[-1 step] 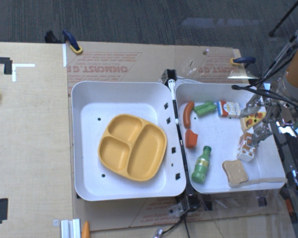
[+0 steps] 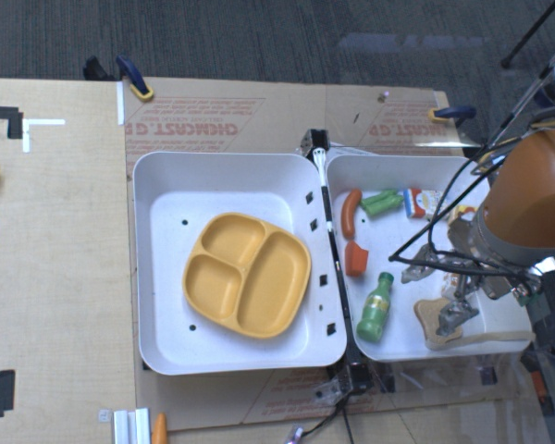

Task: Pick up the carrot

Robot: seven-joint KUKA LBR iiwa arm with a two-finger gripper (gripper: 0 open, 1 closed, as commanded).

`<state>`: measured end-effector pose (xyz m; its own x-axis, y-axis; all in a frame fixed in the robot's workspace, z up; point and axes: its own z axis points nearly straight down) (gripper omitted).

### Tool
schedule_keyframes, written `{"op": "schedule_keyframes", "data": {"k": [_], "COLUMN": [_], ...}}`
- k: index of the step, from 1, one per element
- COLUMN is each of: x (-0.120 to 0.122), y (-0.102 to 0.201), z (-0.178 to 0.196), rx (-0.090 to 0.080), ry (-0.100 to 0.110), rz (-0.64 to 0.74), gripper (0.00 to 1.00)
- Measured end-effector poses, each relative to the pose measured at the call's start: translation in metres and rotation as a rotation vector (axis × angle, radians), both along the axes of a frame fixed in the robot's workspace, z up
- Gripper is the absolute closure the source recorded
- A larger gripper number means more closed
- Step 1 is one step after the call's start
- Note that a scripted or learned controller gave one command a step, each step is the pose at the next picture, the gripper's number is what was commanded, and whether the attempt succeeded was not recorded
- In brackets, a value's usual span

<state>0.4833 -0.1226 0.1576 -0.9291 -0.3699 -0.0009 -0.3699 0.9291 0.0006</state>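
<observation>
Arm (image 2: 527, 192) enters from the right, orange band over the right bin (image 2: 398, 160), wrist pointing down. Hand (image 2: 455, 314) hangs low at the bin's near right part, directly over a tan slice of bread (image 2: 435, 322); cannot tell how far its fingers are parted, and nothing is seen between them. Carrot (image 2: 355, 259) lies by the bin's left wall, well apart from the hand, below a red sausage (image 2: 351, 213) and above a green bottle (image 2: 375, 309). Left bin (image 2: 157, 248) holds a yellow divided plate (image 2: 248, 274). Both bins sit on the desk (image 2: 55, 276).
</observation>
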Motion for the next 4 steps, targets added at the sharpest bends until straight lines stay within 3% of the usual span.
{"op": "schedule_keyframes", "data": {"k": [1, 2, 3, 4], "x": [0.003, 0.019, 0.004, 0.018], "y": [0.013, -0.019, 0.028, -0.002], "z": [-0.066, -0.039, -0.066, 0.214], "rx": [0.001, 0.0, 0.001, -0.001], "ry": [-0.001, -0.005, 0.0, -0.009], "rz": [0.013, -0.121, 0.084, 0.15], "gripper": [0.0, 0.0, 0.0, 0.0]}}
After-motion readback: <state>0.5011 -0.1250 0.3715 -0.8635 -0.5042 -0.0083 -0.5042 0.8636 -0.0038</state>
